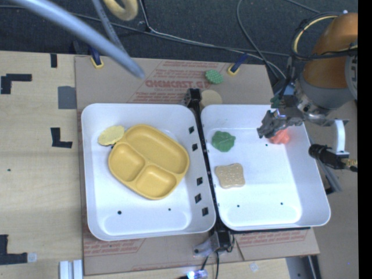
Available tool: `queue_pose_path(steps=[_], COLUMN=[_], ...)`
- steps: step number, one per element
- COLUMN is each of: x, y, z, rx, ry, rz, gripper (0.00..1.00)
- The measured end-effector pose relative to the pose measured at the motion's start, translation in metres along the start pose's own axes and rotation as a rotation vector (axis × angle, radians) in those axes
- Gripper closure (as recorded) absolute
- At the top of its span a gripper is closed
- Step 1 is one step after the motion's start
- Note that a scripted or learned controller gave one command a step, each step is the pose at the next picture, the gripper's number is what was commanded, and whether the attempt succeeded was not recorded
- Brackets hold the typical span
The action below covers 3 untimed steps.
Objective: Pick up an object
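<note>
End effector [272, 127] over right bin [308, 173], touching red object [282, 136]; grip state indiscernible.

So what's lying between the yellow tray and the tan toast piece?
In the camera view, the two bins' meeting rims lie between the yellow tray and the tan toast piece.

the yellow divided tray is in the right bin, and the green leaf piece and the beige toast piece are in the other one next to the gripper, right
Not quite: the camera view shows the yellow divided tray in the left bin. The green leaf piece and the beige toast piece lie in the right bin, where the gripper is.
</note>
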State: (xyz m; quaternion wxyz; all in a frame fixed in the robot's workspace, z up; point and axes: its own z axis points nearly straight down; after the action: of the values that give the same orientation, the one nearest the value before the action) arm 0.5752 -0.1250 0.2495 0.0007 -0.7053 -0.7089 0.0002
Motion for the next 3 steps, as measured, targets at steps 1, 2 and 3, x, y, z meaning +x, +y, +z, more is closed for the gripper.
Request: queue_pose_path(steps=[1, 2, 3], x=[0.046, 0.098, 0.158], y=[0.006, 0.017, 0.024], z=[0.012, 0.026, 0.019], rx=[0.001, 0.002, -0.001], ry=[0.0, 0.0, 0.001], rz=[0.0, -0.001, -0.003], gripper=[1.0, 1.0, 1.0])
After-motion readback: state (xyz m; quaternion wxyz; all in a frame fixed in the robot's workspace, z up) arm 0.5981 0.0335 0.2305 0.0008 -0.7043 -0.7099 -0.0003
